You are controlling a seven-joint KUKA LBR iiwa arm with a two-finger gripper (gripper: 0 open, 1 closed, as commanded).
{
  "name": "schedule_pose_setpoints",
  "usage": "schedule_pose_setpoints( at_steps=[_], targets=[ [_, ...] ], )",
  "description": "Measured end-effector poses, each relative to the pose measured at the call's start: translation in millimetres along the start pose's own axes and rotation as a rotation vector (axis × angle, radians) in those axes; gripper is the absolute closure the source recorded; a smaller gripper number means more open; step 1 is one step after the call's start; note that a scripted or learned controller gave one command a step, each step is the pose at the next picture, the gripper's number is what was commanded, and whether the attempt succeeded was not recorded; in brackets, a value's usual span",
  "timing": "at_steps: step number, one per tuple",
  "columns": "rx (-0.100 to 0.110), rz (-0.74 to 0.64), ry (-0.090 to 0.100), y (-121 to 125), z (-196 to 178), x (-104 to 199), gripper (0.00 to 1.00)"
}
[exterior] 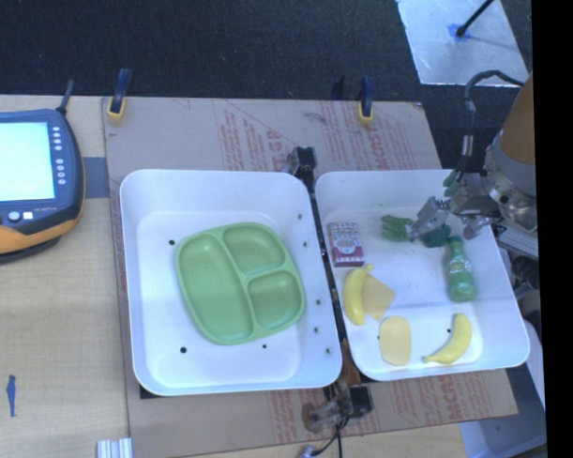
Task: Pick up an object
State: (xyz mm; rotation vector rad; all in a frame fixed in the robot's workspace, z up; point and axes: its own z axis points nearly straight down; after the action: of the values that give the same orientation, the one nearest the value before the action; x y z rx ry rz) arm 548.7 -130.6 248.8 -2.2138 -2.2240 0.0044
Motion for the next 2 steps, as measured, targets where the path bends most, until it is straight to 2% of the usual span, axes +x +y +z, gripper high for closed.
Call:
schedule_pose_setpoints(
  at_steps=[1,2],
  targets=[
    [0.002,0.001,-0.002,10.6,95.6,-82.4,0.00],
    [0.000,-0.001,-0.002,42.9,157.5,-81.9,0.00]
  ],
)
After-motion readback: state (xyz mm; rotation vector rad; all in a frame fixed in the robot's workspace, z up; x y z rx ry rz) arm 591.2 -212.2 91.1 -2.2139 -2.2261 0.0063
